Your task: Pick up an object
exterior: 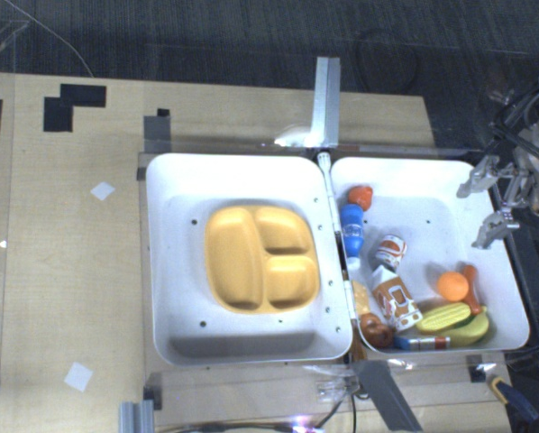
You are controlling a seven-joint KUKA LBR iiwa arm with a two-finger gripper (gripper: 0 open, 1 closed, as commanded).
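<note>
The right bin (423,180) holds a cluster of small things along its left and front sides. Among them are a red-orange piece (360,196), a blue bottle (351,226), a striped can (388,252), an orange-and-white box (396,300), an orange ball (453,286) and a yellow-green banana (452,319). My gripper (482,206) hangs over the bin's far right side, open, with nothing between its fingers. It stands well right of the can and above the orange ball.
The left bin (170,242) carries a yellow divided tray (259,256) in its middle. A metal post (327,97) rises behind the wall between the bins. A thin marker (421,341) and a brown object (375,328) lie at the right bin's front edge.
</note>
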